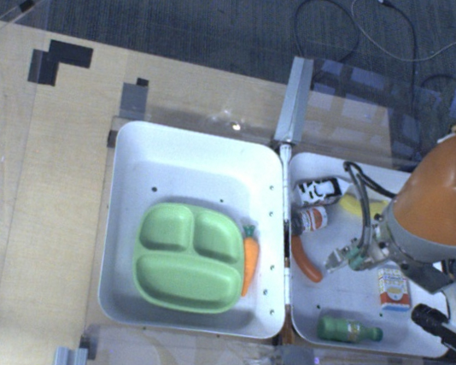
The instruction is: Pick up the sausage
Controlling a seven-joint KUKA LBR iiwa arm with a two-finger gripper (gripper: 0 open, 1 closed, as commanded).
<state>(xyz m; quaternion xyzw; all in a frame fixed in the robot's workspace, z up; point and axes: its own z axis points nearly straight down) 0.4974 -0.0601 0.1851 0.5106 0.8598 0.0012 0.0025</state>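
The sausage [306, 261] lies at nine o'clock in the right bin [408, 348], against the left wall. The gripper [352, 259] hangs just beside it at its three o'clock, holding nothing; whether it is open I cannot tell. The wall could block a finger, and the round sausage could roll away.
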